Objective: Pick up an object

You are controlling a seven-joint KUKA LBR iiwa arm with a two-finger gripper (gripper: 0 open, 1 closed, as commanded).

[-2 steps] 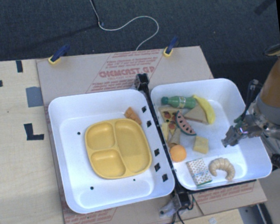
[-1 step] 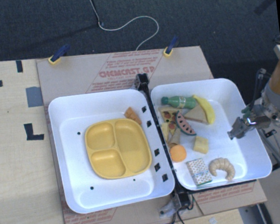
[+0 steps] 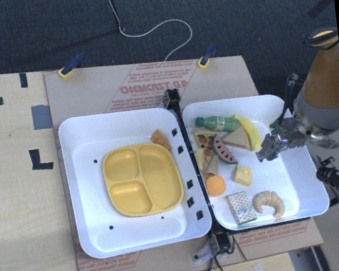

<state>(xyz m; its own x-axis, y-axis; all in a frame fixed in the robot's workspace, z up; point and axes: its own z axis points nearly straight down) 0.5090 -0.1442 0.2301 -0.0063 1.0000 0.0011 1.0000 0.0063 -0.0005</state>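
Two white bins sit side by side on the worktop [image 3: 18,199], on a sheet of cardboard [image 3: 145,89] clipped at its far edge. Landmark: the black divider [image 3: 187,154] where the bins meet. Left of the divider, the left bin [image 3: 86,234] holds a yellow sectioned plate [image 3: 143,179], and a small orange-brown piece [image 3: 161,140] lies between the plate and the divider, near the far side. Right of the divider, the right bin [image 3: 306,201] holds the toy food: a green bottle [image 3: 215,122] just right of it at the far end, a yellow banana [image 3: 250,131] further right, a sandwich wedge [image 3: 237,139] between them, a watermelon slice [image 3: 223,150] and a pizza-like piece [image 3: 206,149] close to the divider, an orange ball [image 3: 215,185] touching or nearly touching it, a yellow cheese cube [image 3: 243,175] right of the ball, a green-white packet [image 3: 241,207] near the front, and a croissant [image 3: 270,202] just right of the packet. The tool [image 3: 268,150] hangs over the right bin well right of the divider, just beside the banana's near end, tilted in from the grey arm [image 3: 325,106]; nothing visible between its dark fingers, and open or clenched can't be made out. A white cable [image 3: 156,29] loops on the dark floor beyond the worktop.
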